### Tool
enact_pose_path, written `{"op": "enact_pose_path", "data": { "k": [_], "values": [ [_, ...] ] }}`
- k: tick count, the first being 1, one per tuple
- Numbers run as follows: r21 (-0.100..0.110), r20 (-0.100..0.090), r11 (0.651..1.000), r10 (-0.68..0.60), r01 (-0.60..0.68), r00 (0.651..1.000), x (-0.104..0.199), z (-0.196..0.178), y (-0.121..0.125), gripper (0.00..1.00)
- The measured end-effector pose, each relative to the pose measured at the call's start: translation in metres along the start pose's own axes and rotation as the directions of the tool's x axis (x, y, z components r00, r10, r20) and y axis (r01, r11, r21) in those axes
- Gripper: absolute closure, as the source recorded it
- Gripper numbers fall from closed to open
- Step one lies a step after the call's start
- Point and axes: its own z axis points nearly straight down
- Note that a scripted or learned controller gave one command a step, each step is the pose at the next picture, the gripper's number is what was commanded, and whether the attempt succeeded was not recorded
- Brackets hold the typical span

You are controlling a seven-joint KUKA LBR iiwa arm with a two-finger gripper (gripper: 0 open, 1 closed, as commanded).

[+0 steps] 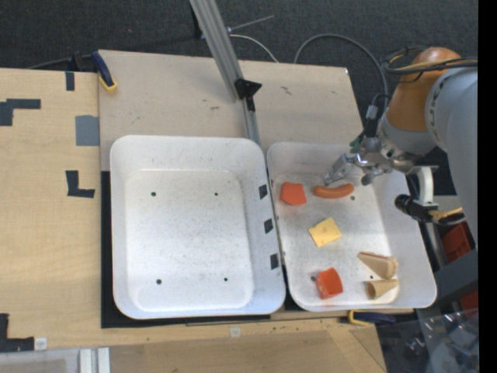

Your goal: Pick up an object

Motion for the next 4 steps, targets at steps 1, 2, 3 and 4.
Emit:
{"op": "enact_pose_path", "data": {
  "k": [1,2,3,4],
  "values": [
    [-0.006,0.001,1.000,-0.002,0.002,1.000,0.000,-0.015,0.002,1.00],
    [-0.012,0.001,1.000,0.000,0.000,1.000,0.009,-0.069,-0.003,1.00],
    [-0.013,0.001,1.000,-0.001,0.001,1.000,0.015,-0.114,0.000,1.00],
    [-0.014,0.002,1.000,-0.001,0.001,1.000,0.015,-0.168,0.001,1.00]
  ]
}}
